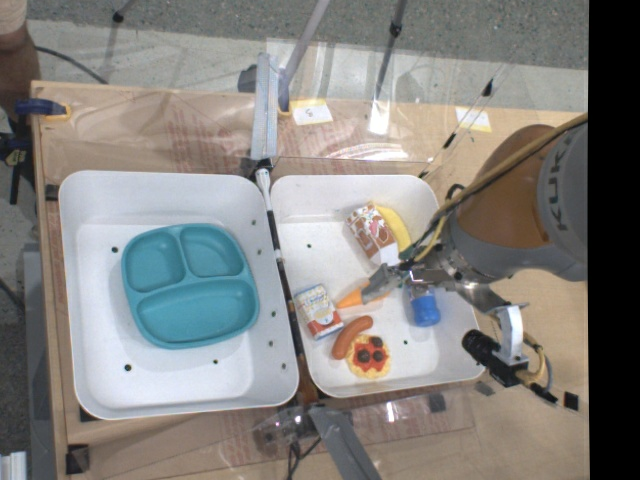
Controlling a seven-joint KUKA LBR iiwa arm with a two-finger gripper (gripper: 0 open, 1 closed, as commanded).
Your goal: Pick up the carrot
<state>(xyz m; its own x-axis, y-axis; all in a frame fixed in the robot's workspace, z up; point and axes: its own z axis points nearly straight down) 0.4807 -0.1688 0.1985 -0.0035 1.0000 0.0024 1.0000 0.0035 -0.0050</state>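
Left bin (75,298) — teal sectioned plate (188,284), three compartments. Right bin (300,198) — small carton (317,310), sausage (351,336), pizza slice (369,356), blue cup (425,310), wrapped loaf (370,233) touching a banana (395,225). Tabletop (150,138): brown, paper tags.

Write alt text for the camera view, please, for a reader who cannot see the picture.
A grey robot arm reaches from the right, its gripper at an orange carrot in the right white bin. Beside it lie a sausage, a small carton, a banana and a blue cup. The left bin holds a teal divided plate.
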